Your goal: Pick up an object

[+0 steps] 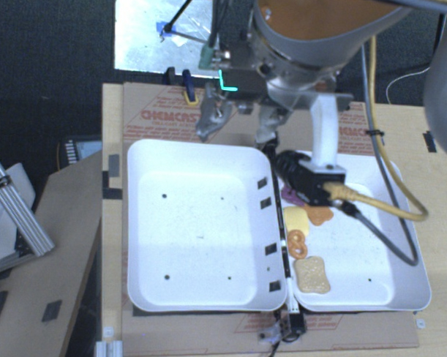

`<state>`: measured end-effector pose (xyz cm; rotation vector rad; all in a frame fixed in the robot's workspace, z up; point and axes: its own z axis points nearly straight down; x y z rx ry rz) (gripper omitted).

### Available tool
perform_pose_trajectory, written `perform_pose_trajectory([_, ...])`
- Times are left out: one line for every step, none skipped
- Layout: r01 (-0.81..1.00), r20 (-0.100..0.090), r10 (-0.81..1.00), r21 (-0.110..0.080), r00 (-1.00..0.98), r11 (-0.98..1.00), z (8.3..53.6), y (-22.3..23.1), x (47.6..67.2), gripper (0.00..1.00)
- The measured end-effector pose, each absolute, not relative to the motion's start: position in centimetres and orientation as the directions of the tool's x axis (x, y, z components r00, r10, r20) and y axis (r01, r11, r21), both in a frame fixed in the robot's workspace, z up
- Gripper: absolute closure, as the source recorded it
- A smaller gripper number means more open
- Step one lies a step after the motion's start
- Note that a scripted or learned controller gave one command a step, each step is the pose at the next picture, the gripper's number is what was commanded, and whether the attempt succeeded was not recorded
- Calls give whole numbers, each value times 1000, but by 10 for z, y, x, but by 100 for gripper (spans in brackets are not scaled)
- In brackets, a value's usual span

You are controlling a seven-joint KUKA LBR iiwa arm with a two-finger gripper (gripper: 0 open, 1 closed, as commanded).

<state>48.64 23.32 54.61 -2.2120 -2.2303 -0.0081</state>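
Note:
My gripper (238,125) hangs high over the back rim of the left bin (200,232), with its two grey fingers (209,116) spread open and nothing between them. The objects lie along the left wall of the right bin (381,267): a beige bread-like slice (311,276), an orange pretzel-shaped piece (298,244), a yellow piece (295,217), a small orange piece (322,214) and a bit of purple (289,192). All of them sit below and to the right of the gripper, well apart from it.
A black fitting (311,179) with yellow and grey cables (383,209) hangs from the arm over the back of the right bin, partly covering the objects there. Black clips (268,249) run along the wall between the bins. Cardboard lies under both bins.

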Motion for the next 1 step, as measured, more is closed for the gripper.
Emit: perform_pose_trajectory([1000,6,1000,6,-11,11,558,234,487,100])
